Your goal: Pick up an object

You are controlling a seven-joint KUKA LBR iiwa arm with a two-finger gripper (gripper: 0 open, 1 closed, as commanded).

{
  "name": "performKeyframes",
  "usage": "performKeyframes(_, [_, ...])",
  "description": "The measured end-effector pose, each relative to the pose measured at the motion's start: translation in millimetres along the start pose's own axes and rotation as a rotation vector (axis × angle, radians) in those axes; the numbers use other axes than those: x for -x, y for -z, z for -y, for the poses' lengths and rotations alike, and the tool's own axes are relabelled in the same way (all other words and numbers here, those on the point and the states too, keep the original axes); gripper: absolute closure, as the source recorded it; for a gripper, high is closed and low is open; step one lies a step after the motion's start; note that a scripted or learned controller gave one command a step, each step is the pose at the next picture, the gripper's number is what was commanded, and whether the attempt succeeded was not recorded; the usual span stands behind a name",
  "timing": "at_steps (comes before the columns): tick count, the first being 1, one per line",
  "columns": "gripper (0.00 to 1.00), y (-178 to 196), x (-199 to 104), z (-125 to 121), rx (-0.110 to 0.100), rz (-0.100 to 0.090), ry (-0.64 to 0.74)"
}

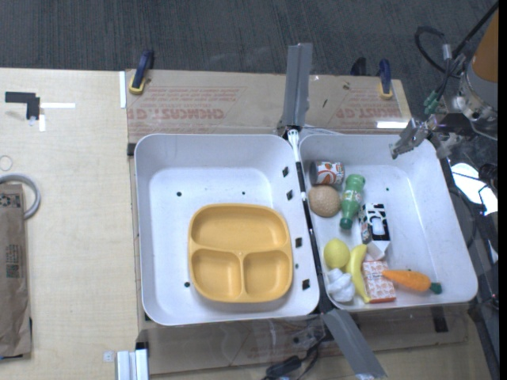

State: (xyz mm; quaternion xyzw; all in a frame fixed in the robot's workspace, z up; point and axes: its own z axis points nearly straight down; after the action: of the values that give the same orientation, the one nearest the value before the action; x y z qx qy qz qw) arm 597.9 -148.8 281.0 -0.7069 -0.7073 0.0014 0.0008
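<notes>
Over the far right corner of the right bin (451,212) our gripper (409,139) hangs high, clear of everything below; we cannot tell from this slanted view how it is set. No object is in its grasp, so we judge the pick has yet to begin.

The candidates all lie crowded along the left side of that bin: a small can (328,172), a brown ball (323,201), a green bottle (350,200), a lemon (336,253) touching a banana (359,269), a red box (378,282) and a carrot (412,280). The left bin (158,212) carries a yellow divided plate (240,252).

To do this well, we would choose the carrot, since it sits at the edge of the cluster with bare floor beyond it. We should come straight down over its middle, span its narrow width, and avoid nudging the red box just beside it. The round lemon and ball look likelier to roll away.
</notes>
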Motion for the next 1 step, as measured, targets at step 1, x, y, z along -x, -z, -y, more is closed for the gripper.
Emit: performKeyframes(1, [0.00, -185.0, -25.0, -9.3, 0.009, 0.003, 0.249])
